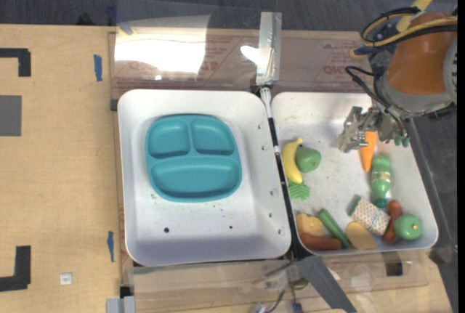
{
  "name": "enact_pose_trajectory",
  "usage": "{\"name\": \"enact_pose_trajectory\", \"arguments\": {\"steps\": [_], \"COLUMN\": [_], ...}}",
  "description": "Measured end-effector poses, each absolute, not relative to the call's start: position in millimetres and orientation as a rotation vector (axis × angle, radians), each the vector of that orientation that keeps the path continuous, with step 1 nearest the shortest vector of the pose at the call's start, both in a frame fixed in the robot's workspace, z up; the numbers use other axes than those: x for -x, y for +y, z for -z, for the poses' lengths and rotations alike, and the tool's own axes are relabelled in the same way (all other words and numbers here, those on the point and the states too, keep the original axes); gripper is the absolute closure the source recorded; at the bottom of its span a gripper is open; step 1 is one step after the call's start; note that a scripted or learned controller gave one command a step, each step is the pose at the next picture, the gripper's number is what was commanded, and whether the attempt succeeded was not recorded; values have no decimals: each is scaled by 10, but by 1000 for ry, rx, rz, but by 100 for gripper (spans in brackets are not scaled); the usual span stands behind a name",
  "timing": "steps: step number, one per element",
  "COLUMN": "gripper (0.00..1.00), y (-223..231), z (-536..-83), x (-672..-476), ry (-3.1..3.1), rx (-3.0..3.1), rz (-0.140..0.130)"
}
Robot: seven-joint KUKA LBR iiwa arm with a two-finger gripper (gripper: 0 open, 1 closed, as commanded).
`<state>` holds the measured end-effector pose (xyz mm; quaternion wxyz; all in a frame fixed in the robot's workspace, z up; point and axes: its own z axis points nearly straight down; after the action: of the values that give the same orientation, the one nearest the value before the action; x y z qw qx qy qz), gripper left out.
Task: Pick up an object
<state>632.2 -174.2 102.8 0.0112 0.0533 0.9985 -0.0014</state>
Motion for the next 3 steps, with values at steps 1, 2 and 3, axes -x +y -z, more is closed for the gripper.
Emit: {"name": "enact_pose_trajectory", "arguments": {"steps": [1,2,3], "gripper": [100,100,100], "y": [-989,-1389,-2214], "z": [-2356,-951,-878], "x": [-6559,-6384,-6631], "ry": [3107,3134,3132], "rx": [-292,-73,53], "rz": [-3,1,5]}}
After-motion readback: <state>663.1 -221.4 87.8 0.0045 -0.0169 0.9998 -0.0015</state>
